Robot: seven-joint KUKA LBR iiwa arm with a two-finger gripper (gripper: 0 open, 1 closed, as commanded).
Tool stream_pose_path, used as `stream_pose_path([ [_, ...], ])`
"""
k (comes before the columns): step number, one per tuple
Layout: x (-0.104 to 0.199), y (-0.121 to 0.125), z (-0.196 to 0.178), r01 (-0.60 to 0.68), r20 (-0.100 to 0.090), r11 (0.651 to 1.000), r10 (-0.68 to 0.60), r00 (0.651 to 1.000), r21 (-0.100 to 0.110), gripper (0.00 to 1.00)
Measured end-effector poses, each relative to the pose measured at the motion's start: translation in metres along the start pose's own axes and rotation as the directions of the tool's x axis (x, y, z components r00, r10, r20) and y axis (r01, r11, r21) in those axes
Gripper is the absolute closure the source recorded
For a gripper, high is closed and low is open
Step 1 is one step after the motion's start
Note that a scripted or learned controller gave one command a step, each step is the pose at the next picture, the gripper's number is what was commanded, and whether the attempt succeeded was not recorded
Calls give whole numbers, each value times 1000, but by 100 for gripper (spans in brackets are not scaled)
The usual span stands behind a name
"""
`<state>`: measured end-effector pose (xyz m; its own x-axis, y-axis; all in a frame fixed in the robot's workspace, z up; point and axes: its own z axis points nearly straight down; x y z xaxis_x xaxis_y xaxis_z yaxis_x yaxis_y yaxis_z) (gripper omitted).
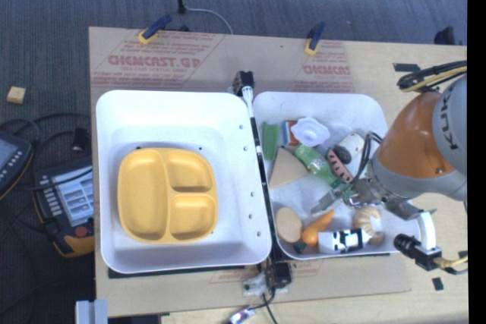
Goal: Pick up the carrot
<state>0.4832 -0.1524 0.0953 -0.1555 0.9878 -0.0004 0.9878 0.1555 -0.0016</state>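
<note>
The carrot point(317, 226) is a short orange piece lying at a slant near the front of the right bin point(372, 106). It rests between a round tan piece point(288, 224) and a white bottle with a black label point(342, 240). My gripper point(339, 196) reaches in from the right, low over the bin. It hangs just above and slightly right of the carrot's upper end. I see nothing held in it. The grey wrist with its orange band point(411, 139) covers the bin's right side.
The right bin also holds a green bottle point(311, 158), a crumpled white item point(310, 131), a red piece point(338, 163), a tan wedge point(283, 169) and a beige lump point(367, 220). The left bin point(114, 239) holds a yellow divided plate point(167, 192).
</note>
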Motion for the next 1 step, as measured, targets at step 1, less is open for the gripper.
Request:
stream_pose_path([
  [1, 0, 0, -10, 0, 0, 1000, 0, 1000, 0, 100],
])
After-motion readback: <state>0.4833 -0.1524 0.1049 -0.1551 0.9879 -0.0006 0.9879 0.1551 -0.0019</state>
